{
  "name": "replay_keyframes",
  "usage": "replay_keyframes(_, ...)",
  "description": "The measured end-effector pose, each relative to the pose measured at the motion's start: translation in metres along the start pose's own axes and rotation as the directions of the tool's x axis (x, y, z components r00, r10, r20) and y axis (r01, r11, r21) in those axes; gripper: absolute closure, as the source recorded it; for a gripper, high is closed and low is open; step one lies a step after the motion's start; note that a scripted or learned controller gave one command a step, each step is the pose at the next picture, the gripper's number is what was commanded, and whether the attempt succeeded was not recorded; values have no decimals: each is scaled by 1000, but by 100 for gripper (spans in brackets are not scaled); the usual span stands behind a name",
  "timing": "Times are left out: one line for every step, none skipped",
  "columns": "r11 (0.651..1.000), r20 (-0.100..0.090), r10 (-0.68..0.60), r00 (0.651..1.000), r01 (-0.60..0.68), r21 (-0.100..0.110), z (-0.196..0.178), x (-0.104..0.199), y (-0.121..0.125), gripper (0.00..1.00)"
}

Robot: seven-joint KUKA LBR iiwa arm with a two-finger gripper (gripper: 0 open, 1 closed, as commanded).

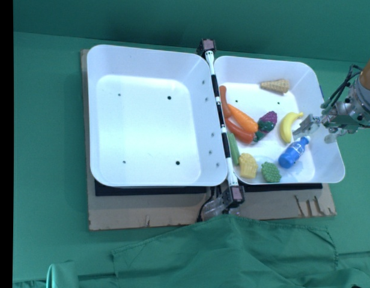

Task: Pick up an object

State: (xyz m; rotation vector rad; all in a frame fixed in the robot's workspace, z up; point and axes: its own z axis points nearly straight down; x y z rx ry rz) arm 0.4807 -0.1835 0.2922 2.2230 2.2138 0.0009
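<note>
While the gripper (311, 125) hangs over the right bin (329, 167) with fingers spread and holding nothing, you should settle it squarely over the banana (287, 126) or bottle (293, 152) just beside it before closing

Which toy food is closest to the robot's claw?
The yellow banana: it lies just left of the gripper, nearer than the purple grapes or orange carrots.
</note>
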Motion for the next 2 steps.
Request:
replay_keyframes(1000, -2, -1, 1000, 1, 0, -5, 0, -13, 0)
replay_keyframes(1000, 6, 0, 1000, 0, -17, 69, 24, 14, 0)
